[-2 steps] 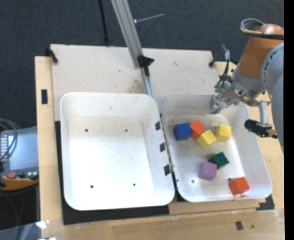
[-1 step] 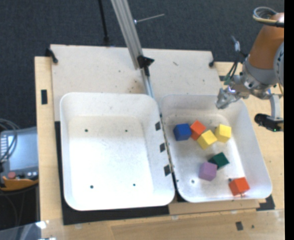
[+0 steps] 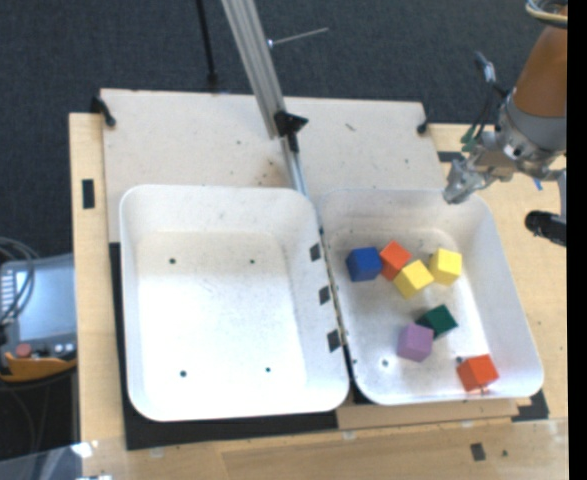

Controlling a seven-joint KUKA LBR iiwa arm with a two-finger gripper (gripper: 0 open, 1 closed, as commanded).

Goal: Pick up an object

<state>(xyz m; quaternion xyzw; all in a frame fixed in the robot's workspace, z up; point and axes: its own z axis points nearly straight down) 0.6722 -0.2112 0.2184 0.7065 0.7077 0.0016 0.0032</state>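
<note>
Bench [image 3: 88, 268], light wood w/ a pale board on top, carries everything; landmark for all places below = the right bin [image 3: 508, 298]. Left bin [image 3: 223, 303] sits just beside it on its left, rims touching along the middle, abt the same size, shallow & white w/ faint speckling. Arm [image 3: 543, 78] comes in above the right bin's far-right corner, orange band over grey wrist, tilted down toward that corner. A slanted metal pole [image 3: 258, 58] rises from near the right bin's far-left corner up toward the top of the view. A grey box w/ a screen [image 3: 33, 303] lies well apart, past the left bin on the floor side. Gripper [image 3: 460, 186] hangs right at the right bin's far rim, near the far-right corner, well apart from the cubes; too small & blurred to read, so can't tell if it's spread or closed, & nothing seen in it. Cubes, all inside the right bin: blue cube [image 3: 364, 263] toward the far-left part; orange-red cube [image 3: 395, 257] touching it on the right; yellow cube [image 3: 413, 278] just beside that, nearer the centre; second yellow cube [image 3: 446, 265] just right of it; green cube [image 3: 437, 319] in the centre; purple cube [image 3: 415, 342] touching the green one, on the near-left; red-orange cube [image 3: 477, 372] alone by the near-right corner.
</note>
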